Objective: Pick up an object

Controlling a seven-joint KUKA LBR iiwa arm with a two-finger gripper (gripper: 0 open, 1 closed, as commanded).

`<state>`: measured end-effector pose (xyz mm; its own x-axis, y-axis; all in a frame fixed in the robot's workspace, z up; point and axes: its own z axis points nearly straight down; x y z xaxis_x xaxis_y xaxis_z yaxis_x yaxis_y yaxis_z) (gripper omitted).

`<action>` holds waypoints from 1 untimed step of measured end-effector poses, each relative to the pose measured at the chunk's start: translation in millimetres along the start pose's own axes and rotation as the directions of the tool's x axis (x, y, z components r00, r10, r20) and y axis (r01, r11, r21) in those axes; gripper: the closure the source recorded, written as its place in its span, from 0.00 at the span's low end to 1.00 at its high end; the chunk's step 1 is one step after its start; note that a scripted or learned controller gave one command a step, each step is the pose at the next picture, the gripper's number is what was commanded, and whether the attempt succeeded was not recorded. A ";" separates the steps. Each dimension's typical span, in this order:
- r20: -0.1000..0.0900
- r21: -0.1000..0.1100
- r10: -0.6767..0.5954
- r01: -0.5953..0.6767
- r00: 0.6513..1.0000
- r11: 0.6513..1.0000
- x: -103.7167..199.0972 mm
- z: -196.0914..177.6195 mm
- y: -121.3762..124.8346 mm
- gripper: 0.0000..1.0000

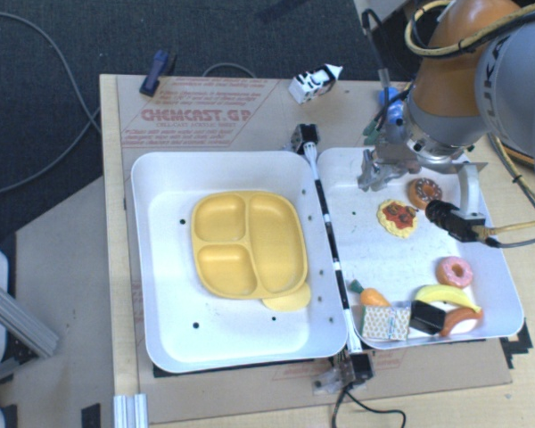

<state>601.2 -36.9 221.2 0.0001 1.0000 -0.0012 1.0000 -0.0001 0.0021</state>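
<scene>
End effector hangs low over the right bin's far-left corner; jaw state cannot be told. Approach step; next, descend onto the pizza toy.

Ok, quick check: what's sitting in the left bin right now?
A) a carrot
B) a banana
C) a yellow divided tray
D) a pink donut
C: the yellow divided tray lies in the left bin, while the donut, banana and carrot all lie in the right bin.
</scene>
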 end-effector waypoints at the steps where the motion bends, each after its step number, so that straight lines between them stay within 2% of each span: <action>1: -0.001 0.005 0.001 -0.001 1.000 1.000 -75.7 12.5 -19.4 1.00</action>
<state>581.8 -112.6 208.8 0.0015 1.0000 -0.0005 1.0000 -0.0015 -0.0026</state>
